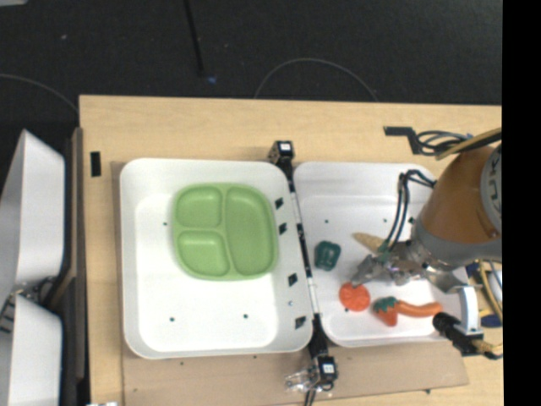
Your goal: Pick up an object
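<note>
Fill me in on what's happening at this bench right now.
A grey and orange robot arm reaches into the right bin, its gripper low among small toys: a red tomato-like piece, a carrot and a green piece. Nothing is visibly held yet. The left bin holds a green divided plate, untouched.

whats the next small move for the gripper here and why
Probably a short descent toward the red-orange toy. The gripper sits in the right bin, just above and beside that toy, with nothing visibly between its fingers; the green piece and the carrot toy lie slightly farther off.
</note>
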Robot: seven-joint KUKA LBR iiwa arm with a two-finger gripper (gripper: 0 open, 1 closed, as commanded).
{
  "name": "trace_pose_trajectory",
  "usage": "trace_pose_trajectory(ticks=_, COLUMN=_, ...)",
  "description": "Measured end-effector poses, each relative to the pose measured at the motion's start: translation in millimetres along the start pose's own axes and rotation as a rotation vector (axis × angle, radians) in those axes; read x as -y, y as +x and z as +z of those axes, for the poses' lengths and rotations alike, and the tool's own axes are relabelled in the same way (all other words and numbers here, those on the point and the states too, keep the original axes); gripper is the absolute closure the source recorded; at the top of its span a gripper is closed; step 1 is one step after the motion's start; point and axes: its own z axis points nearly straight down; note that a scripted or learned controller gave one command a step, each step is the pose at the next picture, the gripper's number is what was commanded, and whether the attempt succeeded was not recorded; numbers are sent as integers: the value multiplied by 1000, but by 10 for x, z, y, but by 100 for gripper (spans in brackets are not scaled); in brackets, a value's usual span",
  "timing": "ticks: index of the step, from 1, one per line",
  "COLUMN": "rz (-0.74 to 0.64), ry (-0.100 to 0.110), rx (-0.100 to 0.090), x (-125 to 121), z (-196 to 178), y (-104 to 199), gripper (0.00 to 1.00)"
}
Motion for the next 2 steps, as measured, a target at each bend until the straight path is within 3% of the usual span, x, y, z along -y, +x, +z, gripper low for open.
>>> trace_pose_trajectory(ticks=1, rz=0, ry=-6, rx=2, x=-17, z=206, y=-19, gripper=0)
trace_pose_trajectory(ticks=2, rz=4, ry=-12, rx=0, x=-36, z=78, y=-19, gripper=100)
